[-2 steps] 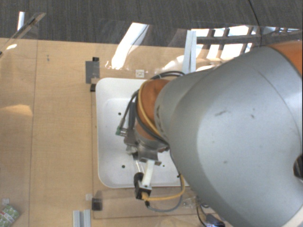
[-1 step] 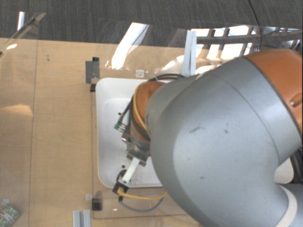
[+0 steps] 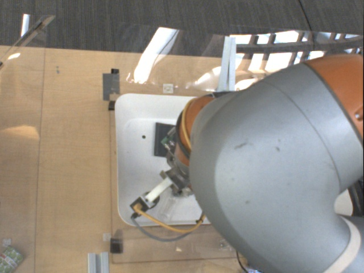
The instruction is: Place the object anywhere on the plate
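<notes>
The grey arm with its orange band (image 3: 190,124) reaches in from the right and covers most of both bins. Its wrist end and gripper (image 3: 172,180) hang low over the middle of the left white bin (image 3: 128,152). A white plug with a yellow cable (image 3: 147,199) sticks out from the wrist toward the bin's near left corner. A flat dark square thing (image 3: 161,139) lies on the bin floor just beyond the wrist, partly hidden by the arm. I cannot tell what sits under the arm.
Black clamps stand at the bin's far left corner (image 3: 111,84) and near left corner (image 3: 116,244). Bare wooden bench (image 3: 57,152) stretches to the left. A clear screen with bright reflections (image 3: 153,56) rises behind the bins.
</notes>
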Controlling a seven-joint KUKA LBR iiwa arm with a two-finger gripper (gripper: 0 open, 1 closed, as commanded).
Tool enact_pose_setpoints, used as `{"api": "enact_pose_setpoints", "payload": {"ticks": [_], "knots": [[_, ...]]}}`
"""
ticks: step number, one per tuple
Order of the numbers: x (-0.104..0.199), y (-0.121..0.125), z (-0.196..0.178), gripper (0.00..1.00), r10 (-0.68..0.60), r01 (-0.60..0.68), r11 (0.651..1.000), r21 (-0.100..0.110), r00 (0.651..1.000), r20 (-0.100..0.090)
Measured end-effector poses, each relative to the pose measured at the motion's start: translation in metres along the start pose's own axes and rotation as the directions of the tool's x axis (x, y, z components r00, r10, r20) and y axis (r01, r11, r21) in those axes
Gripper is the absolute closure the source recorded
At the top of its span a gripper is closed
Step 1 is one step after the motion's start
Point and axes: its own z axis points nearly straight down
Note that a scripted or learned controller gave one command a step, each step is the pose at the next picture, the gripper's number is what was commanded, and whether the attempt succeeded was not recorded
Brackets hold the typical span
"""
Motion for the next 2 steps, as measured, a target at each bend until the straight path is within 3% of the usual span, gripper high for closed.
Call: {"api": "enact_pose_setpoints", "payload": {"ticks": [1, 2], "knots": [[0.000, 0.000, 0.000, 0.00, 0.000, 0.000, 1.000, -0.001, 1.000, -0.001], [0.021, 0.066, -0.125, 0.00, -0.318, 0.318, 0.948, 0.006, 0.948, 0.012]]}}
